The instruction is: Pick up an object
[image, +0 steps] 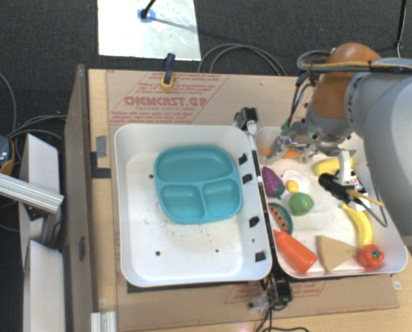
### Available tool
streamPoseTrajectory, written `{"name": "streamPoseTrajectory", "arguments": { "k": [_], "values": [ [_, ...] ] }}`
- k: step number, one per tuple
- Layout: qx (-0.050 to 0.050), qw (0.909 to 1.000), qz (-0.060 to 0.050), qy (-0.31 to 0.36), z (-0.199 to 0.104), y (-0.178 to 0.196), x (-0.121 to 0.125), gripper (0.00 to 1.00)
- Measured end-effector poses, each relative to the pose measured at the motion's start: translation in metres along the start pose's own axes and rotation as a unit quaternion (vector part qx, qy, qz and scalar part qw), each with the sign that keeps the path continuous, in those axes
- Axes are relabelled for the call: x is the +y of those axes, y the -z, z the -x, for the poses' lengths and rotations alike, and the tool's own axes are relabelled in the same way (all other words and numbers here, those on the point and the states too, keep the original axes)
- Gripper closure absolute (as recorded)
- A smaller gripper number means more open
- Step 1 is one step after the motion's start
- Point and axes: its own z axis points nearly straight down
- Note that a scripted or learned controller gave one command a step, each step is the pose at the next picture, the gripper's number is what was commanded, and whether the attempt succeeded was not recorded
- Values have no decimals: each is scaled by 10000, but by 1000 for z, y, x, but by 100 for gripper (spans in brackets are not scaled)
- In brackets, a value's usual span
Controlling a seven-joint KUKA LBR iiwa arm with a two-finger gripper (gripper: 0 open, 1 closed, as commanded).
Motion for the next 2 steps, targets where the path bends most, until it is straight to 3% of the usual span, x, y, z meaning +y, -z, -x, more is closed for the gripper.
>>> {"name": "streamPoseTrajectory", "arguments": {
  "k": [2],
  "values": [
    [8, 10000, 6, -1, 0, 0, 0, 0]
  ]
}}
